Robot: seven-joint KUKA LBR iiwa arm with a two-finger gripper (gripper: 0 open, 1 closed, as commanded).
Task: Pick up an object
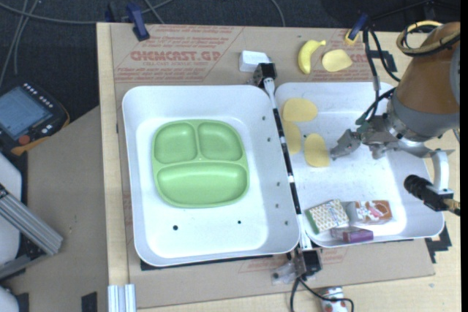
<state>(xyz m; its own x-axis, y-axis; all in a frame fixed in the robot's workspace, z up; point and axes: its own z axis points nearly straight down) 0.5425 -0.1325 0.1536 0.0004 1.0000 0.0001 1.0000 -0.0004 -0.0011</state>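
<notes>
Hovering in the right bin (pixel 409 226), my gripper (pixel 344 148) holds nothing, fingers slightly parted, just beside a yellow slice (pixel 316 151).

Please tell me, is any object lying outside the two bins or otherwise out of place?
Yes. A yellow banana and a yellow chip-like piece lie on the bench board above the right bin, outside it. Similar yellow pieces lie inside that bin, so these two look stray.

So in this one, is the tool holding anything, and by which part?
Nothing is held. The tool hangs over the right bin, its tips beside the yellow piece, with nothing between them.
</notes>
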